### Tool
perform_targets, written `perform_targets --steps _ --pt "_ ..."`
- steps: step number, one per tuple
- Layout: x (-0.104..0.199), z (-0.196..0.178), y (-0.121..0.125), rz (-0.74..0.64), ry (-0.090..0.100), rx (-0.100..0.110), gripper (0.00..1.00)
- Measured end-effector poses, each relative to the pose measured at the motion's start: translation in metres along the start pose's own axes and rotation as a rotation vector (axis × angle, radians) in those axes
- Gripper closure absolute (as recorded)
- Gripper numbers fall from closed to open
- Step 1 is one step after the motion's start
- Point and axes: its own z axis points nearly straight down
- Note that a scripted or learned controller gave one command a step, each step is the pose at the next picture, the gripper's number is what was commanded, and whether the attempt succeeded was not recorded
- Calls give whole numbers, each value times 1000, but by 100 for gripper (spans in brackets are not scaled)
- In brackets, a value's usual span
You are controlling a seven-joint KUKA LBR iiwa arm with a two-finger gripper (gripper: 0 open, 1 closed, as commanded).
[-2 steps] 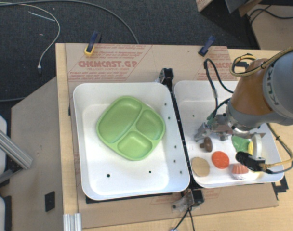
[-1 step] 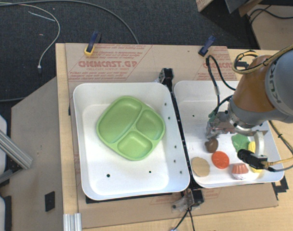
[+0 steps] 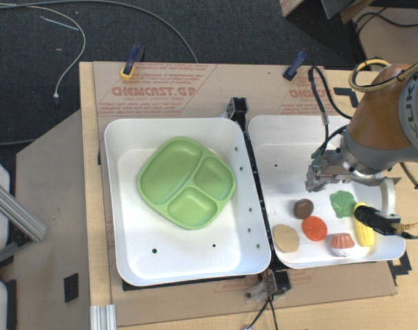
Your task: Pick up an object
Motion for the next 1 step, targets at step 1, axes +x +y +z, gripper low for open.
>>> perform_targets --steps 1 --pt "0 -53 1 -2 0 -1 100"
